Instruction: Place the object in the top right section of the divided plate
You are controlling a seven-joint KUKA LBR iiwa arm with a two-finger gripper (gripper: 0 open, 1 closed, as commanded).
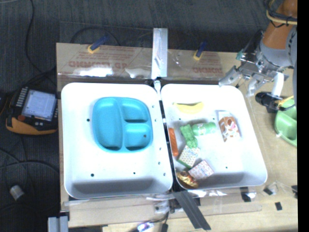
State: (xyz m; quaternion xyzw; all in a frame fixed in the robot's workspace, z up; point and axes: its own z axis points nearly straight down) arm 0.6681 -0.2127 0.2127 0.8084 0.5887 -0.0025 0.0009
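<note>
The blue divided plate (123, 123) lies in the left bin (77, 173), with one large section on its left and two smaller ones on its right; nothing is on it. My gripper (265, 86) hangs outside the right bin (251, 163), just past its back right corner, open with nothing between its fingers. In the right bin lie a yellow banana (189, 107), a green bottle (204, 128), a green leafy piece (189, 135), an orange carrot (173, 140), a red-and-white snack packet (228, 126) and small patterned packets (195, 162).
A green object (288, 123) sits on the bench right of the right bin, near the gripper. A metal post (160, 52) stands behind the divider between the bins. A handheld pendant (32, 109) lies on the floor at left.
</note>
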